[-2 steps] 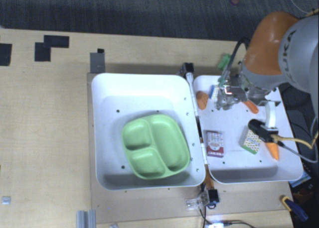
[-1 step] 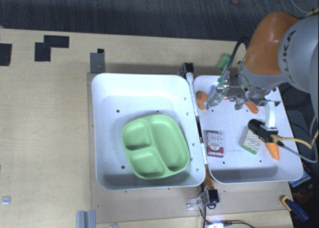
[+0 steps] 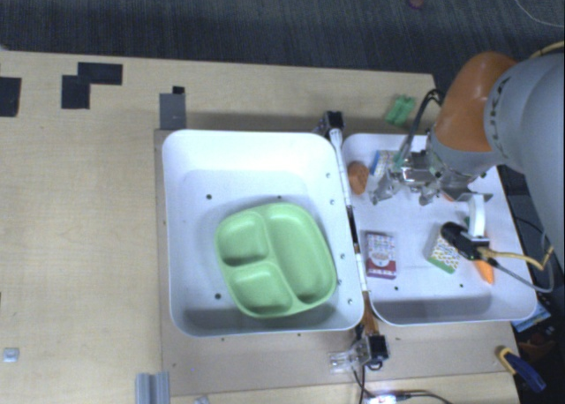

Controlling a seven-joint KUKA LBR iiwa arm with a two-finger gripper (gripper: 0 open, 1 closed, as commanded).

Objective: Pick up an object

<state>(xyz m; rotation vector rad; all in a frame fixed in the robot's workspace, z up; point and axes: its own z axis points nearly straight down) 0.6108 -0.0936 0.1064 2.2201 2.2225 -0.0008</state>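
Note:
My gripper (image 3: pixel 403 190) hangs over the back part of the right bin (image 3: pixel 424 305), its fingers apart and nothing between them. Just to its left lie a brown rounded object (image 3: pixel 357 176) and a small blue item (image 3: pixel 375 164) against the bin's left wall. A red and white packet (image 3: pixel 380 254) lies nearer the front. A green and white packet (image 3: pixel 444 256), a white piece (image 3: pixel 478 215) and an orange bit (image 3: pixel 487 271) lie to the right, under the arm.
The left bin (image 3: pixel 190 217) holds a green divided plate (image 3: pixel 275 258). A green object (image 3: pixel 399 110) sits on the bench behind the right bin. The grey arm with its orange band (image 3: pixel 468 102) covers the right bin's back right corner.

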